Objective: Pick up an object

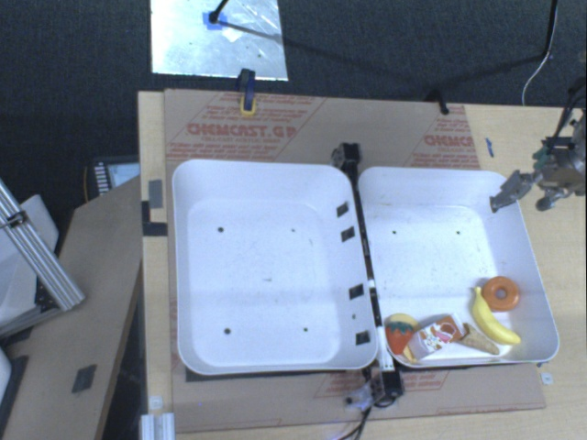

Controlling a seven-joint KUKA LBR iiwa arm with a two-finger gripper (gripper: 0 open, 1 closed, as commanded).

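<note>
My gripper point(525, 197) hangs over the far right corner of the right bin point(431, 236), open, with nothing between its fingers. Along that bin's near edge lie a yellow banana point(492, 320), an orange ring-shaped piece point(501, 291), a red and orange round piece point(400, 333), a white and red packet point(435, 336) and a brown wedge point(479, 341). All of them are well in front of the gripper and apart from it.
The left bin point(266, 264) stands beside the right one, with a black hinge strip point(360, 264) between them. Both rest on a cardboard sheet point(303, 122). A shiny metal plate point(218, 26) lies behind the bench, and an aluminium rail point(32, 246) stands at the left.
</note>
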